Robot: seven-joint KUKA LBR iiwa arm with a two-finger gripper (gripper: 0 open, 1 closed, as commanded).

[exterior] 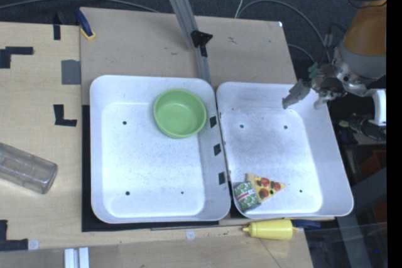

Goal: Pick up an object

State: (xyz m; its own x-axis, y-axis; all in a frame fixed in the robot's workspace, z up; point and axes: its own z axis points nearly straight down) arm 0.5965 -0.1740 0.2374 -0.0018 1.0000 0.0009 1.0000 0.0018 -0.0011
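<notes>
One green bowl (180, 113) in the left bin (107, 154), one pizza slice (265, 186) and one packet (246, 196) at the right bin's (317, 154) near-left corner — the gripper (304, 94) hangs over its far-right edge, fingers apart, holding nothing.

No legible writing anywhere on the bench.

The small green packet (246, 195) in the right bin (326, 154) carries a pale printed patch, but it is too small and blurred to read. The pizza-slice piece (266, 186) touching it shows only red and yellow markings, no letters. The yellow bottle (271, 230) in front of the bin shows no label that can be made out.
</notes>
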